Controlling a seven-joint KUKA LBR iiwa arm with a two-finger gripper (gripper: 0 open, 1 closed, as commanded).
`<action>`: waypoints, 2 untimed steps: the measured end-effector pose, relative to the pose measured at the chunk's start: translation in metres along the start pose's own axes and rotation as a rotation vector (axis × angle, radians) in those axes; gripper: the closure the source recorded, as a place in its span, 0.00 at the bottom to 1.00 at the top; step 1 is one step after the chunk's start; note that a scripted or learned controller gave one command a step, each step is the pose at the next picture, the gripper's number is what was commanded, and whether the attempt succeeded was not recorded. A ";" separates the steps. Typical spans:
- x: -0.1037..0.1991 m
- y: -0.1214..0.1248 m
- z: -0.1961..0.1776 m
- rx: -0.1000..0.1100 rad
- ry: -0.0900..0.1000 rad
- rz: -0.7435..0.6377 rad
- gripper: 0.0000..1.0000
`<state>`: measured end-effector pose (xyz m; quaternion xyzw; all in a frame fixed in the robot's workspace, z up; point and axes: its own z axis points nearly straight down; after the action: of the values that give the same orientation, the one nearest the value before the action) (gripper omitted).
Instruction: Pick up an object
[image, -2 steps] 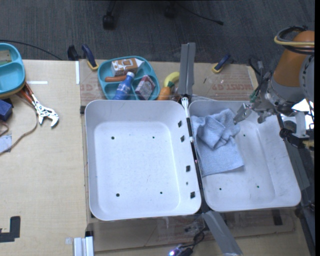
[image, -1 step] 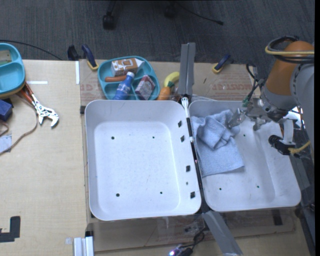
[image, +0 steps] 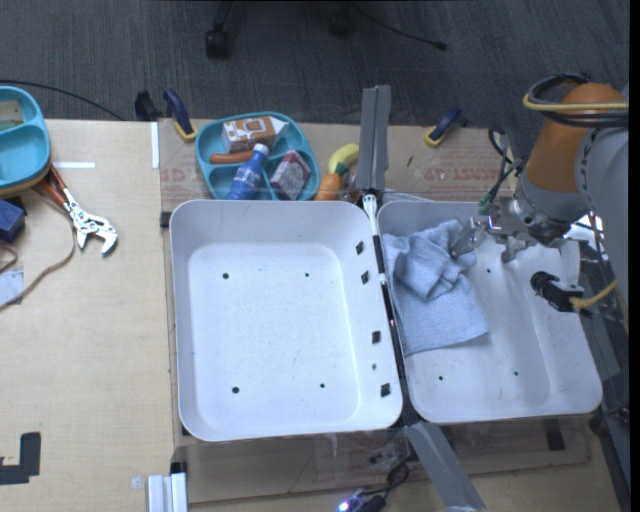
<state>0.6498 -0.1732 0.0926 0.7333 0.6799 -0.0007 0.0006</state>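
Note:
A crumpled grey-blue cloth (image: 432, 285) lies in the left half of the right white bin (image: 530, 380), bunched up towards the back. My gripper (image: 468, 243) hangs low over the back of that bin, right at the cloth's upper right corner. I cannot make out whether it touches the cloth. The grey arm with its orange band (image: 570, 140) reaches in from the right behind it.
The left white bin (image: 200, 400) stands beside the right one, a grey divider post (image: 375, 130) behind them. At the back sit a blue tray (image: 258, 155) of small items and a banana (image: 343, 158). A wrench (image: 88, 225) and another blue tray (image: 20, 140) lie at far left.

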 end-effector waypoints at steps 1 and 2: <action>-0.028 -0.035 -0.022 -0.001 0.001 -0.201 0.00; -0.051 -0.050 -0.032 -0.001 0.001 -0.258 0.00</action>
<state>0.5959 -0.2204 0.1252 0.6397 0.7686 -0.0001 0.0004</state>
